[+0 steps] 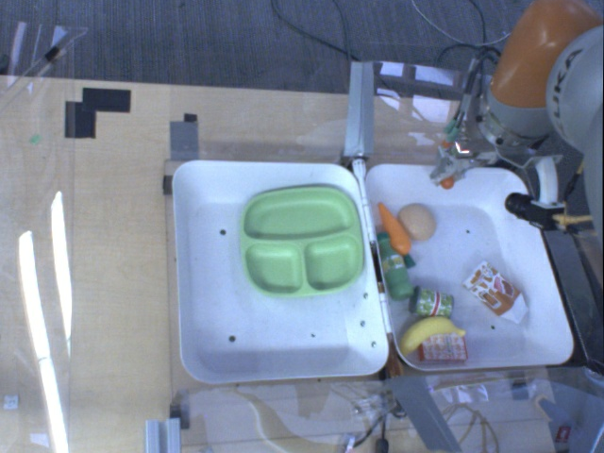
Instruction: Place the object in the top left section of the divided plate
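A light green divided plate [303, 240] lies in the left bin [203, 281], with one long section at its far side and two smaller ones at its near side; all three hold nothing. My gripper [449, 172] hangs over the far edge of the right bin [547, 338], up and to the right of a tan round object [417, 223] and an orange carrot [394, 228]. Nothing shows in the gripper's grasp. The arm's orange band [538, 41] sits above it at the upper right.
Along the right bin's left wall lie the carrot, a green bottle [394, 270], a green can [434, 302], a banana [430, 329] and a red box [443, 349]. A white snack packet [493, 291] lies at the right. Cables run behind the bins.
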